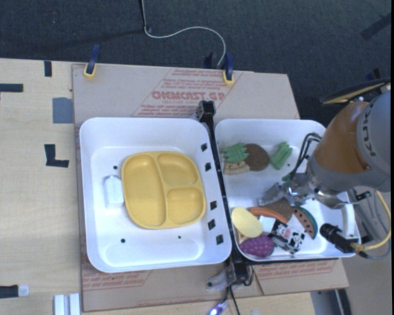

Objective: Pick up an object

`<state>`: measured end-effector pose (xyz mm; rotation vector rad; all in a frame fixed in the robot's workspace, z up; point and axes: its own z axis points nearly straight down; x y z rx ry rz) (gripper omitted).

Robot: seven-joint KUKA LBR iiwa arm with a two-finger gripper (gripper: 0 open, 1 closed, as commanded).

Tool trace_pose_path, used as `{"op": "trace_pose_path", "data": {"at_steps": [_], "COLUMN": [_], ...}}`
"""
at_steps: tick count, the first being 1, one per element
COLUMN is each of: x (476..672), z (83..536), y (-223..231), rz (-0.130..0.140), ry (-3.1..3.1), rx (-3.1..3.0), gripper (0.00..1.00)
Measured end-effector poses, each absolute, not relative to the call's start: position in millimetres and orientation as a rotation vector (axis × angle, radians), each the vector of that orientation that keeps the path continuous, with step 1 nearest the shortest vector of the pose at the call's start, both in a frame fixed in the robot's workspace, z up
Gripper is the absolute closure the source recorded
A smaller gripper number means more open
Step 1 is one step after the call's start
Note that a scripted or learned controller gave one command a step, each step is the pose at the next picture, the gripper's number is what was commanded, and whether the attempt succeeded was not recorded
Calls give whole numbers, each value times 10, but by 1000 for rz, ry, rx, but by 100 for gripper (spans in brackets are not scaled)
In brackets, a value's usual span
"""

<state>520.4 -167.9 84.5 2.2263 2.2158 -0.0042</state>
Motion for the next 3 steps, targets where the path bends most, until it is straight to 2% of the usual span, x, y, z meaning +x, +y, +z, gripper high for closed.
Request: {"op": "trace_pose_path", "data": {"at_steps": [1, 2, 3], "x": [5562, 5030, 5054], "z": [836, 842, 948], "y": [-1540, -1419, -1426], "rz": [-4, -2, -1], "ry": [2225, 2220, 2221], "rx": [2220, 2222, 2221], "gripper": [0, 0, 100]}}
